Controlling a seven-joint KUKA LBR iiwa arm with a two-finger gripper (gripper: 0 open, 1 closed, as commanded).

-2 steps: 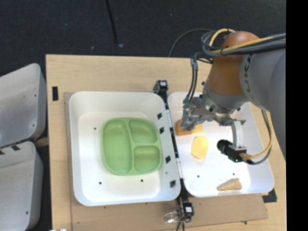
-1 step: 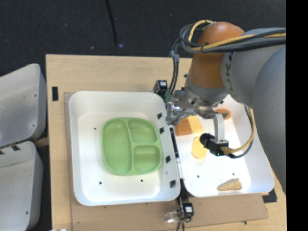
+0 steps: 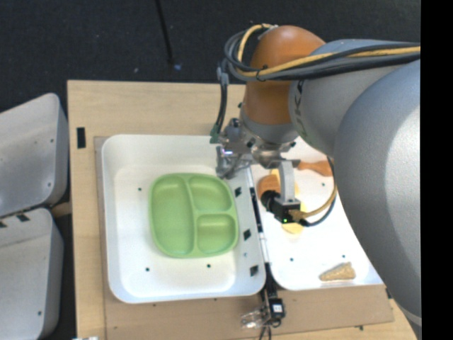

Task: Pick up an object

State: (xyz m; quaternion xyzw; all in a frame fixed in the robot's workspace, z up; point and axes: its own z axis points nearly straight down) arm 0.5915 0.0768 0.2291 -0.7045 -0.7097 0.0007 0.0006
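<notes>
Step in hand: approach, judged as pre-grasp. Nothing is seen held.

Gripper (image 3: 228,163) sits low at the seam between the two bins, just beside the upper right corner of the green plate (image 3: 192,214). Whether it touches the plate: cannot tell. Whether it is spread or pressed together: cannot tell either, the wrist hides it from this slant.

Where the things are:
- Plate: flat in the left bin (image 3: 113,261), roughly centred, three compartments, all bare.
- Orange item (image 3: 269,185): right bin (image 3: 311,257), near its left wall, partly hidden by robot parts, so shape unclear.
- Second orange bit (image 3: 318,167): same bin, further right, half under the arm. Could be part of the same item; can't tell.
- Tan chunk (image 3: 337,272): right bin, near the front corner, well apart from the gripper.

The task names no one object. The plate is the nearest candidate, with the orange item close on the other side of the seam.

Next move, my judgement: commit to one side of the seam. For the plate, the grip needs to straddle the raised rim at that corner, since the flat body offers no hold. For the orange item, shift right and descend clear of the bin wall.

Risk: clipping the bin walls at the seam, or the plate rim slipping out.

Worktop (image 3: 141,94) outside the bins carries nothing relevant.
</notes>
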